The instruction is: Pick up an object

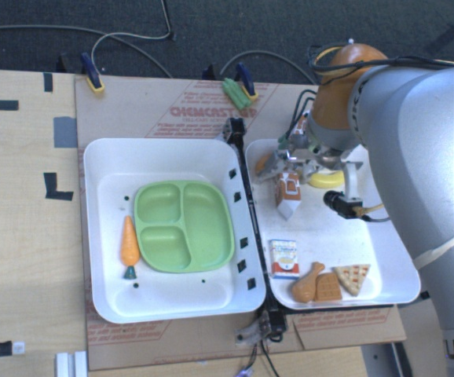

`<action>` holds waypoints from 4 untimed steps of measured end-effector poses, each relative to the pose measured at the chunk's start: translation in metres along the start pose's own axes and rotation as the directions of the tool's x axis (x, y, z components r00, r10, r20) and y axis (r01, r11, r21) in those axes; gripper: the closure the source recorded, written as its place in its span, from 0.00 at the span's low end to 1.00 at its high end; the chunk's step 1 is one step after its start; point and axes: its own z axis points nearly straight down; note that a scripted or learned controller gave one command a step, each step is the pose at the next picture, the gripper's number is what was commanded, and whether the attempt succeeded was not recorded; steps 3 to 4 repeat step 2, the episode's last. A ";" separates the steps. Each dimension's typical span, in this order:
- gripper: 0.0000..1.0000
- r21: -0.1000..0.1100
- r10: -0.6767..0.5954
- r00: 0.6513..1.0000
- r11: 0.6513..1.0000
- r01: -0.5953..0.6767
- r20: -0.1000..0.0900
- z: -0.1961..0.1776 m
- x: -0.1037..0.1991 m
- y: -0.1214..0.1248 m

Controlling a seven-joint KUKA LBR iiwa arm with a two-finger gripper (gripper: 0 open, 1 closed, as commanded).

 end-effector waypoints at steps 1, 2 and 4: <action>1.00 -0.005 -0.001 1.000 1.000 0.001 0.001 -0.011 0.001 0.001; 1.00 -0.004 -0.002 1.000 1.000 0.002 -0.004 -0.100 0.066 -0.030; 1.00 -0.004 -0.002 1.000 1.000 0.002 -0.004 -0.100 0.066 -0.030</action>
